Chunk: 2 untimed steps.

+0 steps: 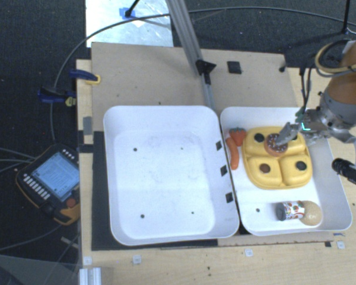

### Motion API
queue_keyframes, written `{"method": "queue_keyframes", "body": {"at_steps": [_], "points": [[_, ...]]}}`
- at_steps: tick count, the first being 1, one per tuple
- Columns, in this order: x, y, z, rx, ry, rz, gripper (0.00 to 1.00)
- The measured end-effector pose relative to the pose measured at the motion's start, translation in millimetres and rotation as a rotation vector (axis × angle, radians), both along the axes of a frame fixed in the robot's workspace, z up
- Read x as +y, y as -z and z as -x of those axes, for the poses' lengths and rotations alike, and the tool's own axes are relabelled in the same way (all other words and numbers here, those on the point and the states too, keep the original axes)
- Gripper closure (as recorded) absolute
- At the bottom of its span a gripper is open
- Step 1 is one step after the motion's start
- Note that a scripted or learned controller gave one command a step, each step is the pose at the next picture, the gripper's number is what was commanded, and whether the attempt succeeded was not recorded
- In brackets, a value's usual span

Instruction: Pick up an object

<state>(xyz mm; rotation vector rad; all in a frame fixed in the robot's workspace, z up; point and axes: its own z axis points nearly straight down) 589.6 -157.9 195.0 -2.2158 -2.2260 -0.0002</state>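
Fingers (280, 140), grip state can't tell, sit over yellow four-lobed plastic block (277, 165) w/ small dark round piece (277, 143) right beneath; I'd drop straight down, centred, before closing.

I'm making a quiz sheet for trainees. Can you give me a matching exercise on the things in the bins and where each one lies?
Things:
1. yellow block
2. carrot
3. small bottle
4. gripper

Places:
A. near corner of the right bin
B. middle of the right bin
C. over the yellow block's far side
D. along the right bin's left wall

Pairs: 1-B, 2-D, 3-A, 4-C
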Motion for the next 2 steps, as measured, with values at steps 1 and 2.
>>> {"method": "queue_keyframes", "body": {"at_steps": [1,2], "points": [[0.0,-0.9,-0.6,-0.002,0.0,0.0,0.0],[-3.4,45.0,-8.3,0.001,0.002,0.001,0.0]]}}
